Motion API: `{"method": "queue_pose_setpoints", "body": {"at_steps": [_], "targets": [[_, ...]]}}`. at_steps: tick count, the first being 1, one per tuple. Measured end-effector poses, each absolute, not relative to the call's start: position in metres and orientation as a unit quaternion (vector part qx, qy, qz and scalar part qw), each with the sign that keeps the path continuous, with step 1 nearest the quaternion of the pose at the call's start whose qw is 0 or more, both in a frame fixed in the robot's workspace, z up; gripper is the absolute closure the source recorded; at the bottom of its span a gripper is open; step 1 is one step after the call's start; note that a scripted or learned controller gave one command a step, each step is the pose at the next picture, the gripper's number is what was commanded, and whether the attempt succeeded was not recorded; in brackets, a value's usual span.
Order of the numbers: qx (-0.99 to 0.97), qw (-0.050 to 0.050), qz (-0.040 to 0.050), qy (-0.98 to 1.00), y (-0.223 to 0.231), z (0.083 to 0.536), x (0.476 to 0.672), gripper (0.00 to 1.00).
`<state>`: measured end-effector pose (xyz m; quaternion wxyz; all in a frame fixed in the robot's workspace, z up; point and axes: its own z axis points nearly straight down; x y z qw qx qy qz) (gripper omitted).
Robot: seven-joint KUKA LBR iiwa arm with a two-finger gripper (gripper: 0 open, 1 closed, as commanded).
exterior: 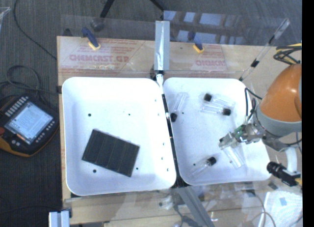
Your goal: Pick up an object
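Dark carpet all around, with a plywood bench (122, 59) holding two white bins side by side. The left bin (73, 93) has one dark flat panel (110, 152) lying slanted near its front. The right bin (196, 86) holds a scatter of clear vials with black caps: a pair (216, 107) up near the back, one (179, 102) by the divider, one (203, 165) toward the front, and one (236, 156) at the right side.

The arm (282, 100) comes in from the right and is low over the right bin, with the gripper (234, 138) just above that right-side vial. So the reach looks done, but the pick isn't: nothing is visibly between the fingers and every vial seems to be lying on the bin floor. Honestly can't tell if the gripper is spread or pinched, the tip is a blur of clear plastic and metal.

Nearest target is the vial right beside the tip, slightly toward the front. The front vial is a bit further left; the pair is well apart, toward the back.
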<state>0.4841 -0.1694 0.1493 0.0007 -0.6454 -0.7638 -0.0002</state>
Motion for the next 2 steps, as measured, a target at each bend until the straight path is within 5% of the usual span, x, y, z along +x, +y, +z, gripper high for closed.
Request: {"method": "queue_pose_setpoints", "body": {"at_steps": [1,2], "targets": [[-0.647,0.001,0.0005,-0.763,-0.1465,0.188,0.5128,1.0],[-0.647,0.001,0.0004,-0.763,-0.1465,0.1879,0.5128,0.0]]}}
